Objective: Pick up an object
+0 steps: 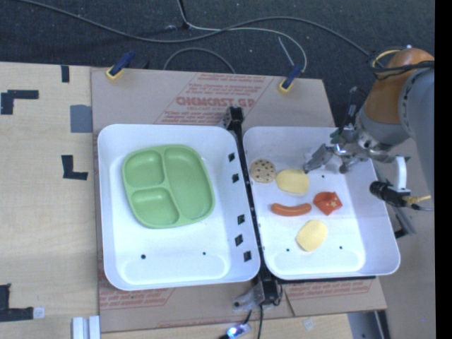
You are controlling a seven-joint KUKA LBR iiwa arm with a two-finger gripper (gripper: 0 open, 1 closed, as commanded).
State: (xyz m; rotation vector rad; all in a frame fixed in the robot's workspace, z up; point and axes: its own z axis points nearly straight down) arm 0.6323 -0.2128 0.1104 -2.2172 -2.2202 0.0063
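The right bin (374, 256) holds five foods: one cookie (263, 170), one sausage (291, 209), one red piece (328, 203), two yellow pieces. The end effector (316, 159) hovers beside the upper yellow piece (292, 182), seemingly spread, gripping nothing.

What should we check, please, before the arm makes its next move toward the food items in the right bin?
1. Gripper positioned over right bin: ok.
2. Nearest target, the pale yellow piece, lies apart from its neighbours: ok.
3. Anything held between the fingers: cannot tell.
4. Cookie, sausage, red piece and yellow chip lie unstacked: ok.
5. Green tray sits in the left bin, out of the way: ok.
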